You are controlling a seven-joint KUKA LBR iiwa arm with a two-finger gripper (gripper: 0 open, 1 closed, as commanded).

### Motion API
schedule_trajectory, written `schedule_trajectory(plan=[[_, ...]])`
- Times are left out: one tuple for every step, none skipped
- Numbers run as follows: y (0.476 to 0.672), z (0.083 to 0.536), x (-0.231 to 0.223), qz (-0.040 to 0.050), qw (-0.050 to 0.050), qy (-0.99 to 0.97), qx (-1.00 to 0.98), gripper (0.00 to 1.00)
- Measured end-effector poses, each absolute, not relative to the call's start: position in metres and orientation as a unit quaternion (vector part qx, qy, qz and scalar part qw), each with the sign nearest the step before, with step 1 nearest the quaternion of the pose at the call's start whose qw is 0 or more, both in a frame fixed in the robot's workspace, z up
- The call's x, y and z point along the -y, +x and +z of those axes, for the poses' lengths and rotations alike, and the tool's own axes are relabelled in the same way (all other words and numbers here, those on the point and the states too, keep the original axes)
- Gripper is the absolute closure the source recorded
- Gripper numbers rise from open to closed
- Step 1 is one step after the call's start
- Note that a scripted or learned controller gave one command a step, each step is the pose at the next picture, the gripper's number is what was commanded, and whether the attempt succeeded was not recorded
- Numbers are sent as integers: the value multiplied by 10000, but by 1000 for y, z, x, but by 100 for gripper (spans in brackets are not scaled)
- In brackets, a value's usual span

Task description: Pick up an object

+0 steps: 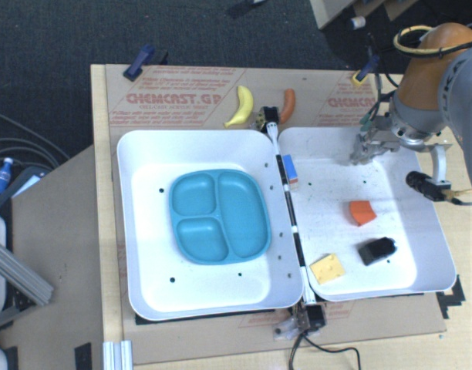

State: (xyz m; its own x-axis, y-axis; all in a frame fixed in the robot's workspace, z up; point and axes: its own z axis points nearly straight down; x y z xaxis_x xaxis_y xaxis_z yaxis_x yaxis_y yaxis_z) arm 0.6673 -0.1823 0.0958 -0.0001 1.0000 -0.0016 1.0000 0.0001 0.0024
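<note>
One blue three-compartment plate (220,215) sits in the left bin (143,160). In the right bin (421,268): one yellow block (327,268) at the near edge, one orange block (362,213) mid-bin, one black object (376,250) lying long-axis left-right. The gripper (365,149) hovers at the far edge, grip unreadable.

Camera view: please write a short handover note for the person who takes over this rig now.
Gripper: low over the far part of the right white bin, nothing seen between its fingers.
Right bin: orange block, black object, yellow cheese-like wedge, small blue and white piece by the divider.
Left white bin: blue divided plate.
Done: nothing picked.
Left: grasp and lift one object.
</note>
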Motion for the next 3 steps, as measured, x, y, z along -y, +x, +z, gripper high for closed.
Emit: schedule_trajectory(plan=[[667, 96, 182, 2, 13, 7071, -7072, 0], [667, 85, 164, -4, -9, 7068, -7074, 0], [667, 85, 155, -4, -9, 7068, -7074, 0]])
